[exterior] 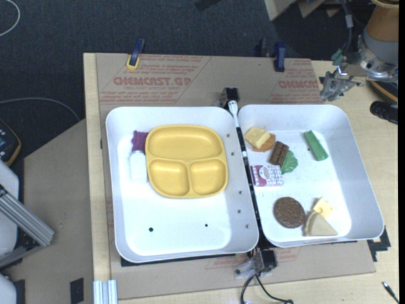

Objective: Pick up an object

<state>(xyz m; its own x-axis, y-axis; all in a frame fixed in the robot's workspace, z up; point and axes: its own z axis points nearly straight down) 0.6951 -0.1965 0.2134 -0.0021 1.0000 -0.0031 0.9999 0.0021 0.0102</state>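
My gripper (333,86) hangs past the far right corner of the right bin (357,170), over the bench rather than over any object. In that bin lie a tan bread piece (256,138), a brown chocolate bar (278,152), a green lump (290,164), a green block (315,144), a pink-and-white packet (267,175), a round brown cookie (289,212) and a pale yellow cheese wedge (321,219). Nothing shows in the gripper.
The left bin (183,233) holds a yellow divided plate (186,160), with a purple item (139,139) and a small white bottle (137,167) against the plate's left side. A black rail (243,170) separates the bins. Clamps (134,54) sit at the board's far edge.
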